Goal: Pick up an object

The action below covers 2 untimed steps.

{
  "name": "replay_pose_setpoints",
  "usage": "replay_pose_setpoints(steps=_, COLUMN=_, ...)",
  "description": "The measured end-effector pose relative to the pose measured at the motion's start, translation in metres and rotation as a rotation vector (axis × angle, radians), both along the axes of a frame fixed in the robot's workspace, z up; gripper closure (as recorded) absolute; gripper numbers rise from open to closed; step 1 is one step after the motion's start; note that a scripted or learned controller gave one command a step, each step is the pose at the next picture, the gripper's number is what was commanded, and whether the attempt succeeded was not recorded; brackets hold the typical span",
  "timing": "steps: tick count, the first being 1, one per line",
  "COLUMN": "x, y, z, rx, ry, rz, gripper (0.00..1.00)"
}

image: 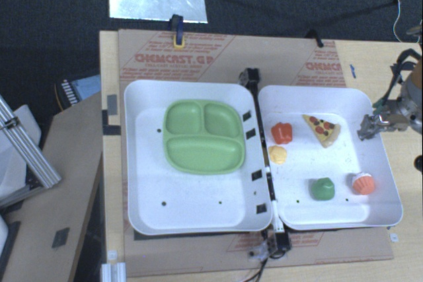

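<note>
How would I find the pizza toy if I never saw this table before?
Look in the right-hand shallow white bin, the one without the green divided plastic plate. Near its far edge lies the small triangular pizza-slice toy, right of the red pepper toy. It is the only flat, pointed piece, tan with red dots.

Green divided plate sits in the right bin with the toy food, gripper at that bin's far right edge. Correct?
Not quite. The green divided plate sits alone in the left bin, not the right one. The toy food, including the pizza slice, is in the right bin, and the gripper is at that bin's far right edge, as the camera view shows.
</note>
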<state>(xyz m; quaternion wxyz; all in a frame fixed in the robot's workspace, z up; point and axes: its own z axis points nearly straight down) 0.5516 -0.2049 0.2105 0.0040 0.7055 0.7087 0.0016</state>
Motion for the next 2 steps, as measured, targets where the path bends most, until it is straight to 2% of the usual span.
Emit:
replay_pose_setpoints(steps=1, x=0.002, y=-0.001, z=0.054, rx=0.0, ry=0.0, rz=0.001, gripper=1.0)
replay_pose_setpoints(steps=2, x=0.014, y=0.061, z=0.055, rx=0.005, ry=0.005, rz=0.006, gripper=1.0)
